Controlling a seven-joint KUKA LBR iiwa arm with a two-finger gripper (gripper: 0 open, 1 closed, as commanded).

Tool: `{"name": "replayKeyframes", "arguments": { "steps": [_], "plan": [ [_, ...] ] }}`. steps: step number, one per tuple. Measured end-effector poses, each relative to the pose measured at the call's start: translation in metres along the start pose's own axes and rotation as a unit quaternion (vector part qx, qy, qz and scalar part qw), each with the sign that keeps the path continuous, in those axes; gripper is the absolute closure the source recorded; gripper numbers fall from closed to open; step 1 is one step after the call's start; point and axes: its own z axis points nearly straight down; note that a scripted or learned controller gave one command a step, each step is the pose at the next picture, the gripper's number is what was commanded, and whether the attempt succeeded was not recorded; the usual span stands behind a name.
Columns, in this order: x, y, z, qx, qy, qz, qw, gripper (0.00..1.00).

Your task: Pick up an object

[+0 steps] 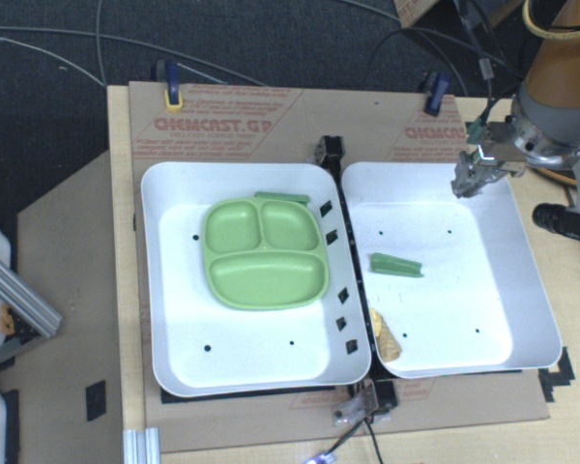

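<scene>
Partly hidden behind the green plate [265, 255], a green strip [282, 198] peeks out.

Even, diffuse overhead lighting. White bins [464, 351] read bright without hard glare; shadows beneath their rims are soft. Overall focus slightly soft, grainy.

green block [396, 266], lying flat, right bin [522, 288]
</scene>
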Motion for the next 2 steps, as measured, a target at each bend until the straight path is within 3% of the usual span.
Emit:
{"name": "replayKeyframes", "arguments": {
  "steps": [1,2],
  "plan": [
    [0.0,0.001,-0.036,0.001,0.0,0.0,1.0,1.0],
    [0.053,0.001,-0.035,0.003,0.002,-0.002,1.0,1.0]
  ]
}}
